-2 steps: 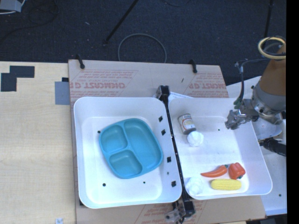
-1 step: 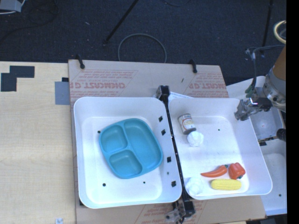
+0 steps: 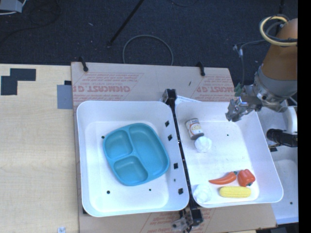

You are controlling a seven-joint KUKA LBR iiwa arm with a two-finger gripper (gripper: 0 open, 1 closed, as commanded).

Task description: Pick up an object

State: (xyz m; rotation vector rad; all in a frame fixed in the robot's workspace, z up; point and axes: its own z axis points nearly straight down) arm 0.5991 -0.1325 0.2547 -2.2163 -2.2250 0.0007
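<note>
My gripper (image 3: 234,113) hangs over the far right part of the right bin (image 3: 252,135), with nothing visible between its fingers. In that bin lie a small can with a yellow label (image 3: 194,128) and a white crumpled object (image 3: 203,144) beside it, left of the gripper. At the bin's near end lie an orange pepper (image 3: 222,179), a red pepper (image 3: 246,177), a yellow corn cob (image 3: 235,192) and another white lump (image 3: 202,193). All of these are apart from the gripper.
The left bin (image 3: 92,178) holds a blue divided plate (image 3: 134,153). A black divider (image 3: 176,149) runs between the bins. The arm's orange-banded wrist (image 3: 282,47) rises at the right edge. Dark floor with cables lies beyond the bench.
</note>
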